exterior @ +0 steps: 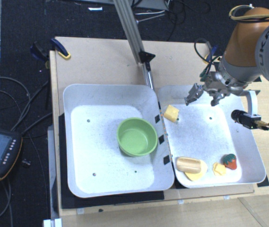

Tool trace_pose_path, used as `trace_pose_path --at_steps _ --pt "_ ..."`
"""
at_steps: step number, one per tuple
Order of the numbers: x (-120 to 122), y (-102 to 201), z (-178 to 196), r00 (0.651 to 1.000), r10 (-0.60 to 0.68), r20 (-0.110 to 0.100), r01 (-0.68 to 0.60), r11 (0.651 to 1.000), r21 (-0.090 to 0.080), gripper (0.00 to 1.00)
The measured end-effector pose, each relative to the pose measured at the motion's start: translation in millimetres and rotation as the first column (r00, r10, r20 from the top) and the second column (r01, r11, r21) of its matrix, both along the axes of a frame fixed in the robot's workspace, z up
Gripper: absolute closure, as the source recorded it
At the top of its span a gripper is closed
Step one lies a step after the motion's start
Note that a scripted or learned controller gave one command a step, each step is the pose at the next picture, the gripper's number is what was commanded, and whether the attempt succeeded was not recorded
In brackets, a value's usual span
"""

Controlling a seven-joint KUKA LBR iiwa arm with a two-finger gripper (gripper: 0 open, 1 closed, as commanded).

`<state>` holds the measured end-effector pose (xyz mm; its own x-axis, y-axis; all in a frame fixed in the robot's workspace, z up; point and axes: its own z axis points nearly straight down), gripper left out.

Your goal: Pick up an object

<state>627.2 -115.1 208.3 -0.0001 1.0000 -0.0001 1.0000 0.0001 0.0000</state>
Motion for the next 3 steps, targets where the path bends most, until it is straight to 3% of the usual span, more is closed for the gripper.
trace_pose_path --at_steps 2,3 --pt "-2 -8 -105 1.0 0.0 -0.005 0.0 1.0 0.001 0.0" --pt "-3 -7 -113 1.0 0.0 -0.001 0.0 1.0 0.0 0.0"
